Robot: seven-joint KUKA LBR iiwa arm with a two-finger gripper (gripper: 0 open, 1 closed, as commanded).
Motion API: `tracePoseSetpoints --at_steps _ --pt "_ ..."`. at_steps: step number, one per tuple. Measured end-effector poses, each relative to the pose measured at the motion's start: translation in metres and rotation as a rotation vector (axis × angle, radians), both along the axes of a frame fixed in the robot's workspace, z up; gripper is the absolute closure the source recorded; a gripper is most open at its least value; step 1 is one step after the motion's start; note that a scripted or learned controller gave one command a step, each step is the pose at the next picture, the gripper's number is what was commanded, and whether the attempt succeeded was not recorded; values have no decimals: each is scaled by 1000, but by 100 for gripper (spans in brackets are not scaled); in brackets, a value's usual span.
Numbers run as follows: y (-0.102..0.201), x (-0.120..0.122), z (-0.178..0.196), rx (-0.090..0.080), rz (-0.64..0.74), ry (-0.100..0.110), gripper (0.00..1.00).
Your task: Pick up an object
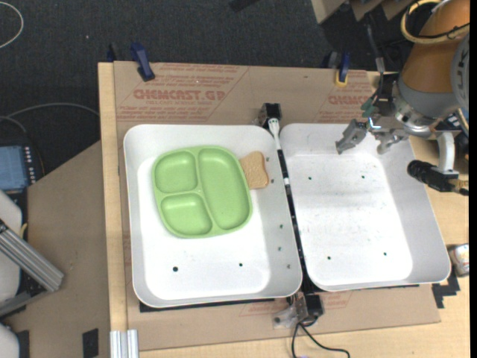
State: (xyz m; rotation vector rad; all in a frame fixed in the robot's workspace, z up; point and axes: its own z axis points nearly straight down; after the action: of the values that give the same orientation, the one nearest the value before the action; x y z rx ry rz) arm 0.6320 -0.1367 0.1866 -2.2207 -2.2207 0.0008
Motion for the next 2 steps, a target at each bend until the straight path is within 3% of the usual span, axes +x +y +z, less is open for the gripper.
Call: tracePoseSetpoints --at_steps 1,2 --pt "4 34 320 -6 3 -24 0" --pt "14 -31 353 0 0 -5 0"
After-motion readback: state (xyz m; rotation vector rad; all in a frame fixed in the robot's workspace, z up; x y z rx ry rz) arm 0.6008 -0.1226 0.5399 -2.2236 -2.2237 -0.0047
